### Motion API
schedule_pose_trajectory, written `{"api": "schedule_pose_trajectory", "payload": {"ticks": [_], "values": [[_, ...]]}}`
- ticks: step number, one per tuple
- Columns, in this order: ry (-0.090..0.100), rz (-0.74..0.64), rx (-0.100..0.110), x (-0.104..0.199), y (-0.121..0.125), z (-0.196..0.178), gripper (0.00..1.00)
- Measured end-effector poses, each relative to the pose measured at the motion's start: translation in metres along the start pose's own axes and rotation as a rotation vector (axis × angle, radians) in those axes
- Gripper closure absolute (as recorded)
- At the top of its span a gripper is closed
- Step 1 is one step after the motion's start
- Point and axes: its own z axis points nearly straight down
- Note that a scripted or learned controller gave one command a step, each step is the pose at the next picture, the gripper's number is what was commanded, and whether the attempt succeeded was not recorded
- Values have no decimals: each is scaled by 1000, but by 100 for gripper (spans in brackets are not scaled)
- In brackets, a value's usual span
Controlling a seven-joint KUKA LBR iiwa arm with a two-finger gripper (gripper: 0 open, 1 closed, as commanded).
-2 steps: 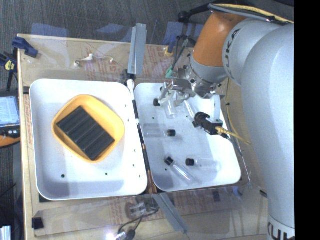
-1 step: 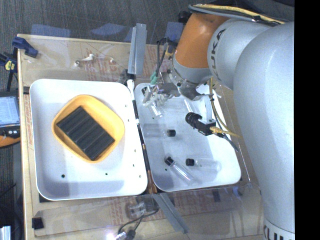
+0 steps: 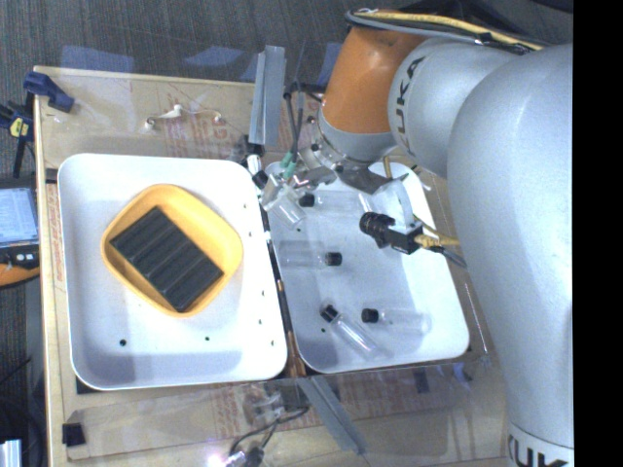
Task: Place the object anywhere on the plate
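**Hand and arm.** The hand (image 3: pixel 292 178) sits low over the far left corner of the right bin (image 3: pixel 389 363), beside the wall it shares with the left bin (image 3: pixel 78 339). Clear parts and glare crowd that corner, so it cannot be told whether the hand is apart, together or clamped on anything. The arm (image 3: pixel 409 76) reaches in above the right bin and covers its far right part. A black fitting (image 3: pixel 389 230) with a yellow lead lies below the wrist.

**Risks.** The clear vials are small, round and probably slippery. A grasp here may close on nothing, or may pinch a vial by one end so that it drops on the way across. The hand is also close to the bin wall and could catch it on lifting.

**Right bin.** It holds several clear vials with black caps: one (image 3: pixel 346 327) near the front, one (image 3: pixel 394 317) beside it, and one (image 3: pixel 316 258) at mid-bin.

**Left bin.** It holds a yellow plate (image 3: pixel 229 232). A dark ridged slab (image 3: pixel 165 253) lies flat within the plate's rim, well apart from the hand. If the slab is the object, it is probably already placed. If the object is a vial, it is not yet on the plate.

**Desk.** The desk (image 3: pixel 146 115) carries both bins.
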Motion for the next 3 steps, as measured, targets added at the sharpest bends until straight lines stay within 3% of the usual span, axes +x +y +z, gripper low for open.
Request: {"api": "schedule_pose_trajectory", "payload": {"ticks": [1,2,3], "values": [[0,-119,1,40,-2,1,100],[-2,-182,-3,115,41,-21,100],[-4,-328,-6,136,59,-7,100]]}}
